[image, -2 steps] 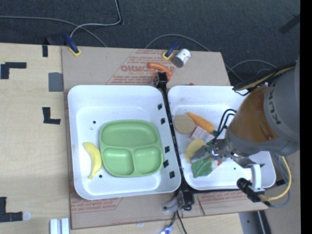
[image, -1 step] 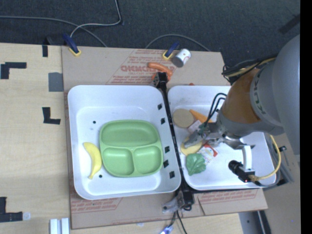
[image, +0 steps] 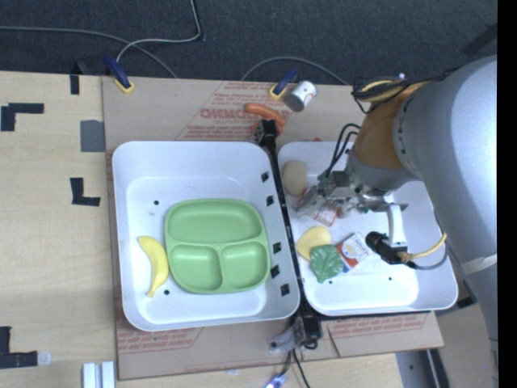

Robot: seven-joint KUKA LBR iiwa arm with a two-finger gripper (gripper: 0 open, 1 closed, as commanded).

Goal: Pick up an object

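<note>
So the arm is reaching into the right bin from the right side, and the gripper is down low near that bin's left wall, roughly mid-way along it. There's some reddish clutter right under the wrist, too blurry to name, and I honestly can't tell what the claw itself is doing from this angle.

Stuff in the right bin: a pale egg-shaped thing against the left wall toward the far corner, a yellow wedge just below the gripper, a green leafy toy touching the wedge on its near side, and a small white packet just beside the leaf. The left bin has a green divided plate in the middle and a banana along its left edge.

My guess is that the target is the yellow wedge or the egg-shaped thing, since they're closest. Both look like light plastic play food, stiff and a bit slick, so I'd pinch across the narrow width rather than the rounded ends. The egg shape could squirt out sideways. The packet lies flat and looks floppy, so it's hard to get under.
</note>
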